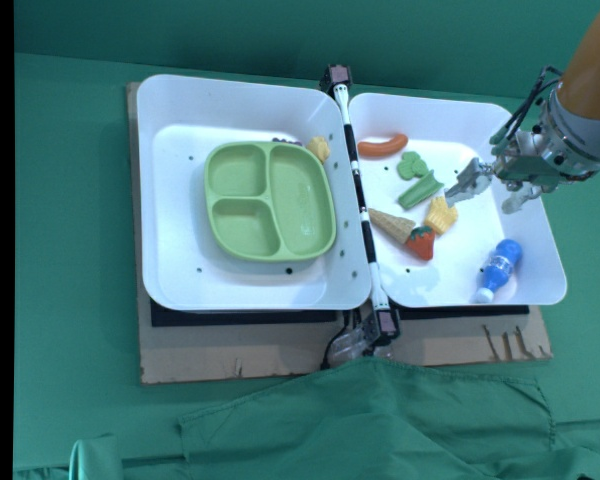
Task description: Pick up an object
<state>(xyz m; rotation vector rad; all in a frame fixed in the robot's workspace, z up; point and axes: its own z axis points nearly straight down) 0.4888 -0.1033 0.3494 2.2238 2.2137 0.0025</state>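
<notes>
Two bins, left holds green plate, right toys, claw seemingly open, empty.

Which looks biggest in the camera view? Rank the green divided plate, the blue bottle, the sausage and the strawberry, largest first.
1. green divided plate, by far.
2. blue bottle and sausage: too alike in apparent size to rank.
3. strawberry, smallest.

Even, bright overhead light, soft shadows; mild glare on the white bins; focus slightly soft throughout.
</notes>
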